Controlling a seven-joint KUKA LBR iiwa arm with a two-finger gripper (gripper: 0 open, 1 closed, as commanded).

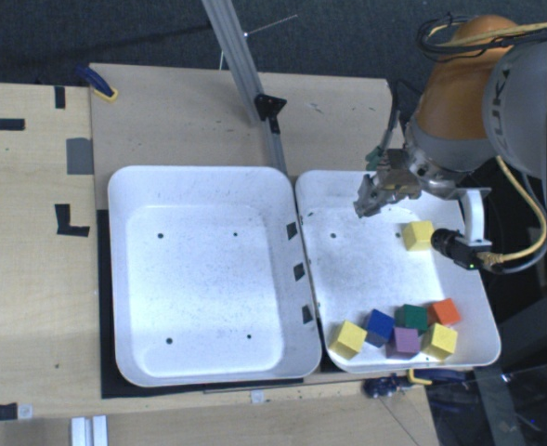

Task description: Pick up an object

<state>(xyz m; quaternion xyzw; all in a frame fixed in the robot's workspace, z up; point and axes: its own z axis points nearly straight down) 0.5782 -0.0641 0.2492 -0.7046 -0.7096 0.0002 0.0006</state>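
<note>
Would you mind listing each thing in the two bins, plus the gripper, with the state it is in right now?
gripper: over the right bin's far end, nothing seen between its fingers
lone yellow block: lying apart, near the right wall
near yellow block: on the bin floor
blue block: in the near cluster
green block: in the cluster
purple block: in the cluster
orange block: in the cluster
right bin: holds all blocks
left bin: flat on the bench

Right bin's middle lies open; blocks crowd its near edge.
</note>
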